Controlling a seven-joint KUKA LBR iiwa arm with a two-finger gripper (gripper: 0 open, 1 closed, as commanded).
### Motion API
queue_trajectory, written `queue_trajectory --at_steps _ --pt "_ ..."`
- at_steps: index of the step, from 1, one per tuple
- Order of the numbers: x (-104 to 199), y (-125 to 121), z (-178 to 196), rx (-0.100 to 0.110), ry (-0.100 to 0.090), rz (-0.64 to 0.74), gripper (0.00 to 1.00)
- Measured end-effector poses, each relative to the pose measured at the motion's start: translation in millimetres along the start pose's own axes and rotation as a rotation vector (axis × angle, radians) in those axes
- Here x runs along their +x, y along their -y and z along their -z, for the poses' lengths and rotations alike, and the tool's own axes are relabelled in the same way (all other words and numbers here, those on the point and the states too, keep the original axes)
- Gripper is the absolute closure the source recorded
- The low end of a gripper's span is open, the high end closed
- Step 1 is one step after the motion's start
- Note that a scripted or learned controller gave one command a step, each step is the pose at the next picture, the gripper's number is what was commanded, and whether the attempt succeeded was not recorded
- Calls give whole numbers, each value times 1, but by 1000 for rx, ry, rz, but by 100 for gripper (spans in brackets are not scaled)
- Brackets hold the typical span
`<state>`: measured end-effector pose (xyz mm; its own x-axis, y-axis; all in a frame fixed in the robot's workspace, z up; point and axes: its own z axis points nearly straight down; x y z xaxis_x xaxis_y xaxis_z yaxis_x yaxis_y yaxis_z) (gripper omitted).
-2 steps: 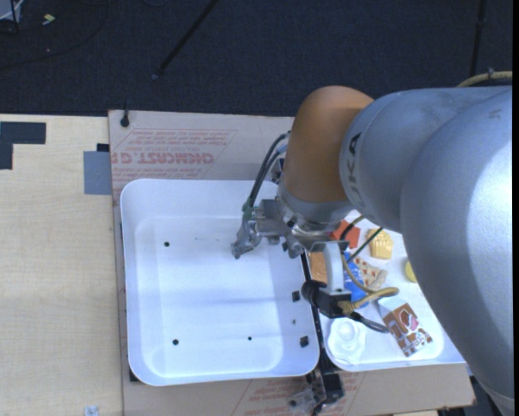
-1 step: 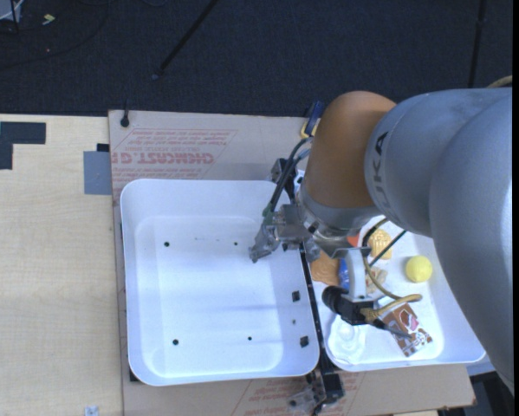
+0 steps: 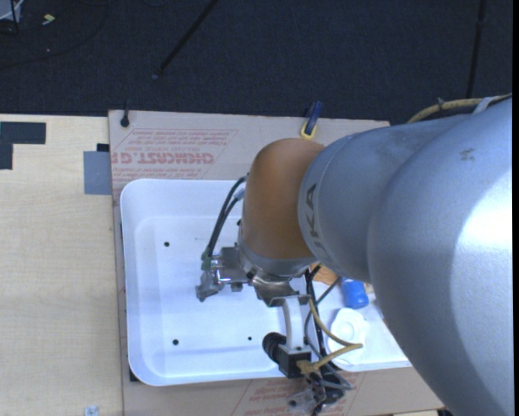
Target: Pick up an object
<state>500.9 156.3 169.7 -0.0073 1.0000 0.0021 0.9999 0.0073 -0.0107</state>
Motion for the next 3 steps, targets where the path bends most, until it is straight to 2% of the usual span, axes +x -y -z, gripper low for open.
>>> queue_trajectory --at_steps 1,2,3 --pt "-5 -3 10 1 3 -8 100" --pt "71 27 47 -7 -1 0 100" --pt "82 25 118 -11 1 -6 100"
